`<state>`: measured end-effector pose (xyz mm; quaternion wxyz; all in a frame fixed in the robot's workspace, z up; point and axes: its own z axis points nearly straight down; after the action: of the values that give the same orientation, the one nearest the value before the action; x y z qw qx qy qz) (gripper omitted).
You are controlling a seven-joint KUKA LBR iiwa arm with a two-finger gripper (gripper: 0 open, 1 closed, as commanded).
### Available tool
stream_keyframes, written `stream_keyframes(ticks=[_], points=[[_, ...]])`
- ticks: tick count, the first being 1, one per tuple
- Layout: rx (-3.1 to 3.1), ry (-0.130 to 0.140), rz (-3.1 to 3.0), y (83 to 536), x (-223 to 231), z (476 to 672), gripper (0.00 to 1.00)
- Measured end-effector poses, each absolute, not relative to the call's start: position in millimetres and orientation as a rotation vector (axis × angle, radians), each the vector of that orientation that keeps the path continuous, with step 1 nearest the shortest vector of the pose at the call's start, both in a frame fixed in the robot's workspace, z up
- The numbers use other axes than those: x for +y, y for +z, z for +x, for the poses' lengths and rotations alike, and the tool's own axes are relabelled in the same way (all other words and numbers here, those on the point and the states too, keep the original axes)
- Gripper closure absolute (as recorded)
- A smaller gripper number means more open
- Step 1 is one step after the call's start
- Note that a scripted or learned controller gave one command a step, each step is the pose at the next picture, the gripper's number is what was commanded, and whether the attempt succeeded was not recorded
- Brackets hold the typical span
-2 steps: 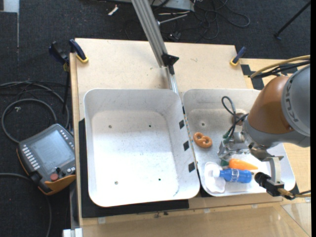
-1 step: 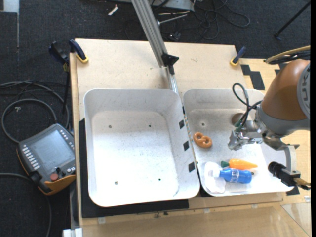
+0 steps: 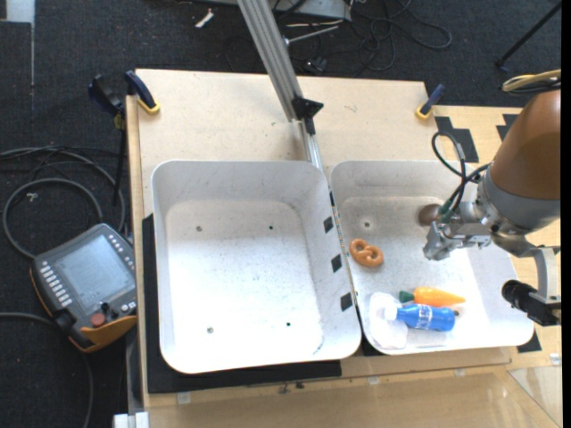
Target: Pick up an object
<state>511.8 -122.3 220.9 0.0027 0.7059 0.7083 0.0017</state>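
While the gripper [image 3: 439,246] hangs over the right bin [image 3: 384,181] near the pretzel [image 3: 366,253], its opening cannot be told.

The arm [image 3: 526,172] runs off the right edge, and the end effector [image 3: 439,243] partly hides a brown object [image 3: 429,213].

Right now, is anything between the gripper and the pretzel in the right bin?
Nothing visible is. The gripper is over the right bin, and the pretzel lies to its left with only bare bin floor between them. The blue bottle and orange carrot lie nearer the front wall, off that line.
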Motion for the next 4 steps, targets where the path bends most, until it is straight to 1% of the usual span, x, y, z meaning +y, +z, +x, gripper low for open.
stream_keyframes(ticks=[1,2,3,4], points=[[2.223,0.002,2.216,238,-122,513.0,1.00],[2.231,0.003,2.212,246,-68,515.1,1.00],[2.231,0.002,2.212,238,-9,530.7,1.00],[2.232,0.001,2.213,237,39,527.8,1.00]])
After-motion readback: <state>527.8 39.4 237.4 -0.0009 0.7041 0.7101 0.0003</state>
